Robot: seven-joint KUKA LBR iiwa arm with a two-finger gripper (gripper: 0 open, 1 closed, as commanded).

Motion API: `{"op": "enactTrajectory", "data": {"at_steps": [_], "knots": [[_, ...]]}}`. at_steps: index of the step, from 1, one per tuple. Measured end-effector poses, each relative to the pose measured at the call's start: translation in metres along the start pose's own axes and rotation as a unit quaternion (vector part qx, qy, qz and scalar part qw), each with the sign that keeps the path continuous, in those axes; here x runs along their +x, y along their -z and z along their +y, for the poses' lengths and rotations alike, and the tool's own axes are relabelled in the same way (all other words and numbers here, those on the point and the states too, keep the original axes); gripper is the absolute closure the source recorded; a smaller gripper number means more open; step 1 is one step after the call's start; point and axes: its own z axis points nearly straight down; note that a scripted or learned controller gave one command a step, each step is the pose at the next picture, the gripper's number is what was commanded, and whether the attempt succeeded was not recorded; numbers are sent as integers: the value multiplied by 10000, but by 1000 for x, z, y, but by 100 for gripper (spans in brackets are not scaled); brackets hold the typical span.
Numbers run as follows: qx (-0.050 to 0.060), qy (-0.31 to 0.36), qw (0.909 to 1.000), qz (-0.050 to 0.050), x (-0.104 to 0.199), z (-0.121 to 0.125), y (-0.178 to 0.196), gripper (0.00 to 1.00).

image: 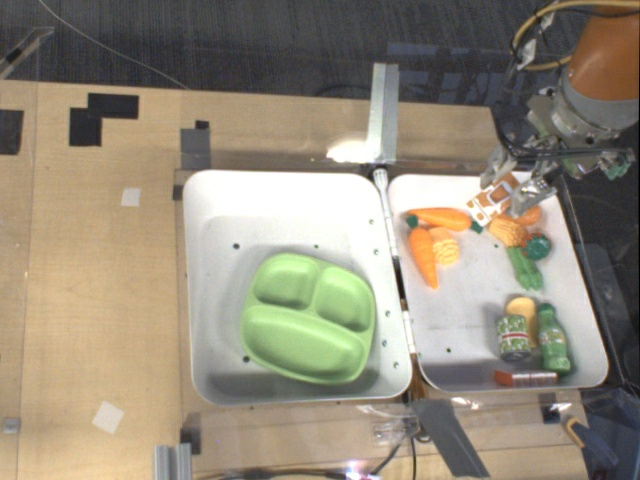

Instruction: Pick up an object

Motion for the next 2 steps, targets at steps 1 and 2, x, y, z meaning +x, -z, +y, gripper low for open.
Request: {"op": "enactTrajectory", "data": {"at_steps": [1, 2], "knots": [[-28, 747, 9972, 39, 13, -61, -73, 100], [-2, -330, 9995, 7, 13, -4, -10, 100]]}}
